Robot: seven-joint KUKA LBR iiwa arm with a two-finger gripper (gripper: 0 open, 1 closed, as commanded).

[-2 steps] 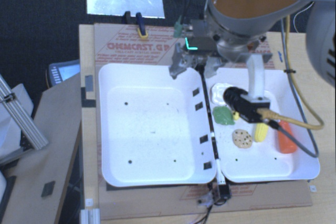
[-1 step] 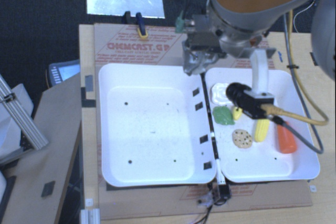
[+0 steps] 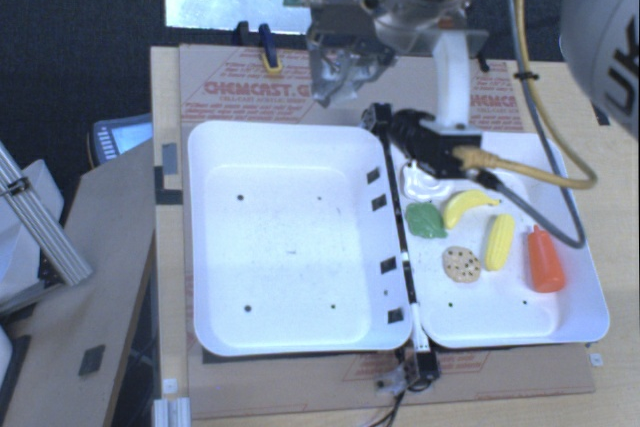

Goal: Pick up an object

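the things to pick from lie in the right bin [image 3: 575, 315]: a toy banana [image 3: 468, 206], a green leafy piece [image 3: 426, 220], a corn cob [image 3: 499, 241], a spotted cookie [image 3: 460, 263] and an orange bottle-shaped piece [image 3: 545, 261], with a white curled item [image 3: 420, 183] just beside the banana. they sit close together near the bin's middle, the banana and green piece almost touching.

to do this step well, i judge the arm should go for a piece with room on both sides. the orange piece stands a little apart from the corn, so it looks the easiest. come straight down, straddle its narrow width and close only once low enough, so that neighbours are not nudged.

the gripper [image 3: 340, 80] hangs above the back edge of the left bin [image 3: 215, 315], over the brown board [image 3: 250, 87], well apart from every toy. nothing shows between its fingers. whether it is open or closed i cannot tell, as the metal parts blur together.
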